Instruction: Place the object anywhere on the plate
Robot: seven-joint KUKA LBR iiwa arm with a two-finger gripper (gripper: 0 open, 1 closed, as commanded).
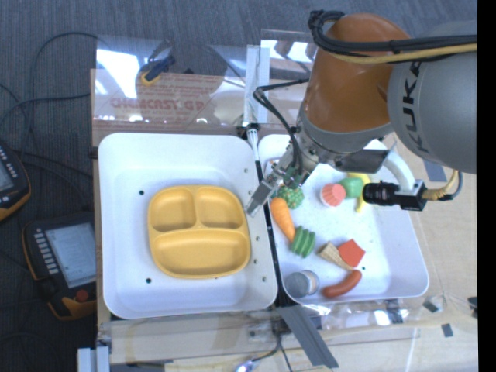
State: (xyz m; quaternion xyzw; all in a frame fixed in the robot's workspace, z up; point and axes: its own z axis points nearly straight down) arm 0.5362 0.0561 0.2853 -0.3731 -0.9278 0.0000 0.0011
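Broccoli (294, 195) sits in the right bin (403, 273), beside the carrot (282, 219), right at the end effector (273, 183). Cannot tell if squeezed or just touched. Best to lift straight up, move left, drop on the yellow plate (200, 231).

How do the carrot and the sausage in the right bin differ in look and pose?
The carrot is orange and tapers to a point; the sausage is dark red-brown with rounded ends. The carrot lies near the bin's left wall, just below the gripper; the sausage lies at the front edge, beside a metal can. Both are elongated toy foods in the right bin.
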